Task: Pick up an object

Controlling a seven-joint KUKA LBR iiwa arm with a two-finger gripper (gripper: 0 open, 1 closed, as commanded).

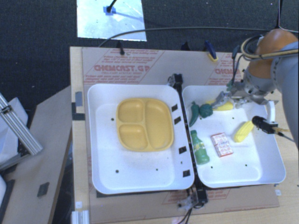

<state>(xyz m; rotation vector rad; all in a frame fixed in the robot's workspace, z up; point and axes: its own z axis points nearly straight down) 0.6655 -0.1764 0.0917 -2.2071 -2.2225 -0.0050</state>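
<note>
My claw (223, 98) hangs low over the right bin (271, 171), beside a yellow piece (225, 107); I cannot tell its spread. It may close off-centre and nudge the green pepper (204, 109) aside instead.

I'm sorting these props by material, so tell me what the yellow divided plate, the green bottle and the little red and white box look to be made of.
The yellow divided plate looks like moulded plastic: one even colour, smooth matte surface, rounded compartment ridges. The green bottle also seems to be plastic, slightly glossy, with a paler printed label. The red and white box is probably printed card, given its flat faces and sharp edges, though it is too small to be sure.
</note>
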